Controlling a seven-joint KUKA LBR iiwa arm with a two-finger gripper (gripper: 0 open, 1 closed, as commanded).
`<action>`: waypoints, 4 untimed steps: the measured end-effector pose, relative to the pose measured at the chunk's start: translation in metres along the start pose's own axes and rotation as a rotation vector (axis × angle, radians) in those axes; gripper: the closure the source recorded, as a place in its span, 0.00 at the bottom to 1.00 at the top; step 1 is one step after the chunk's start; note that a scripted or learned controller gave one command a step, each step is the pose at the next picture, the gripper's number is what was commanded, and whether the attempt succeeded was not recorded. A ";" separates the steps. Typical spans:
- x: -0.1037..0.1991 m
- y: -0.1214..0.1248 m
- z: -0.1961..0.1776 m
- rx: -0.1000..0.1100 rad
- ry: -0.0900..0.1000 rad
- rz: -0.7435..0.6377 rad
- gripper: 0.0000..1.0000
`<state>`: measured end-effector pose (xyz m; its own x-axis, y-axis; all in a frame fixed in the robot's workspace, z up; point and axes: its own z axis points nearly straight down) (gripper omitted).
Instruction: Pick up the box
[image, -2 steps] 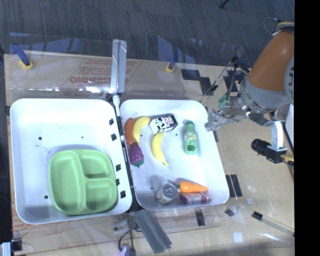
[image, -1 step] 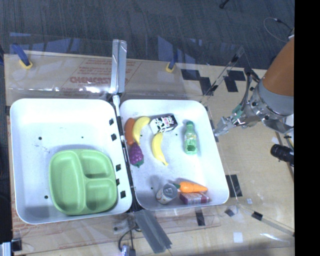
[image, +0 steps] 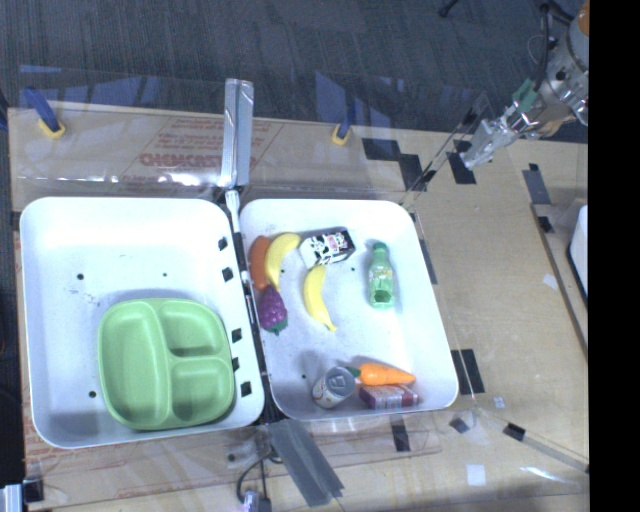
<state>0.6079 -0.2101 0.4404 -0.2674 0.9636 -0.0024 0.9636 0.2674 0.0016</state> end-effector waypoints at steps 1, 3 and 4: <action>0.004 -0.001 -0.002 0.002 0.001 -0.017 1.00; 0.005 0.001 -0.012 0.003 0.000 -0.024 1.00; 0.005 0.001 -0.012 0.003 0.000 -0.024 0.00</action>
<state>0.6072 -0.2051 0.4527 -0.2907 0.9568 -0.0021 0.9568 0.2907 -0.0014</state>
